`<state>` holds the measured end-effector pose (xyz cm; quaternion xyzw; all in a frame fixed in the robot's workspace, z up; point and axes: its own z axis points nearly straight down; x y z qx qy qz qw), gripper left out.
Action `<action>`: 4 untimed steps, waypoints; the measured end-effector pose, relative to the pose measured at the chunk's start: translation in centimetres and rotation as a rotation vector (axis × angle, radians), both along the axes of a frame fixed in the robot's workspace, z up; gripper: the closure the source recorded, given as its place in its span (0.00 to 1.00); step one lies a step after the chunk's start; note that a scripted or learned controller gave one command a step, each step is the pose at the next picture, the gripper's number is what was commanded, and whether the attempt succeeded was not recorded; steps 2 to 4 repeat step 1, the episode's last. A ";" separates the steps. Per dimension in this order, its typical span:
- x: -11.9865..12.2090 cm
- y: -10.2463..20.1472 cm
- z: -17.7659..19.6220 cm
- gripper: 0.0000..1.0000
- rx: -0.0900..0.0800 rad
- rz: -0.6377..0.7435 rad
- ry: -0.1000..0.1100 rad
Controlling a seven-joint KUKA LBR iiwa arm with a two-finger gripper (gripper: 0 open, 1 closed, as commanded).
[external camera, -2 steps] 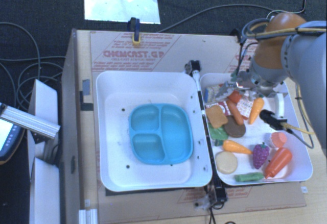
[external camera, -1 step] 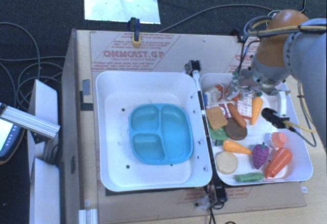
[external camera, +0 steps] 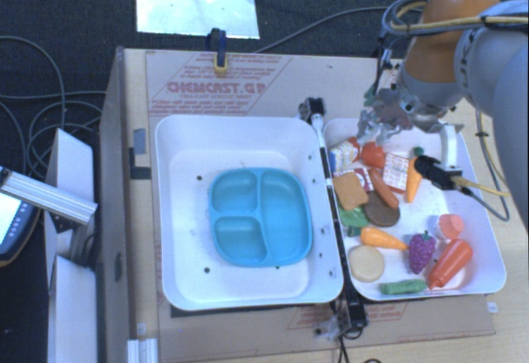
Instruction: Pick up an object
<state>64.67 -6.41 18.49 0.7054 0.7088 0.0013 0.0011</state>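
We hover the gripper [external camera: 374, 126] just above the red tomato [external camera: 374, 155], its grasp unclear; next we descend.

Blue divided tray [external camera: 260, 217] in the white left bin [external camera: 178, 155]; over in the right bin [external camera: 488, 258], orange carrot [external camera: 382, 238], purple grapes [external camera: 421, 250], green bean [external camera: 403, 288], brown toast [external camera: 350, 191].

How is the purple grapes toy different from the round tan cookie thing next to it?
The purple plastic grape bunch is dark, bumpy and taller than wide, with a small green top. The round tan disc is pale, smooth and flat. The grapes lie right of the disc. Both sit near the front of the right white bin.
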 end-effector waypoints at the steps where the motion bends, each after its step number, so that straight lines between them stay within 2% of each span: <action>1: -2.3 3.0 2.8 1.00 0.000 0.001 0.002; 4: -2.3 3.0 2.8 1.00 0.000 0.001 0.002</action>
